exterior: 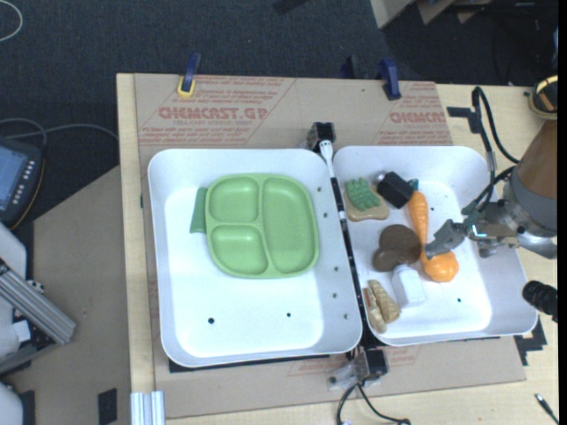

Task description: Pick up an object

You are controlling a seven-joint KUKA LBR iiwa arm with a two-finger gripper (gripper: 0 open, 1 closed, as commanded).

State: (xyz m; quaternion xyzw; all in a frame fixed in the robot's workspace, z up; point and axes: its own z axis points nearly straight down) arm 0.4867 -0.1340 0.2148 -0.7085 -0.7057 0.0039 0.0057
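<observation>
I see the gripper low in the right bin, coming in from its right edge, and its tip is at the orange ball, which lies near the middle of this bin. I cannot tell if the fingers are open or closed, because they are small and dark against the ball; I also cannot say that the ball is between them.

My worry is the crowding. The carrot lies just beside the ball, the brown piece is to its left, and the small white block is just below. If the fingers close a little off-centre, I think the round ball can roll away, or a finger can land on the carrot and push it instead. A grasp on two things together can also slip when lifting.

The arm reaches in from the right side, the wrist bent down and leaning toward the bin's middle. The left bin holds only a green tray.
</observation>
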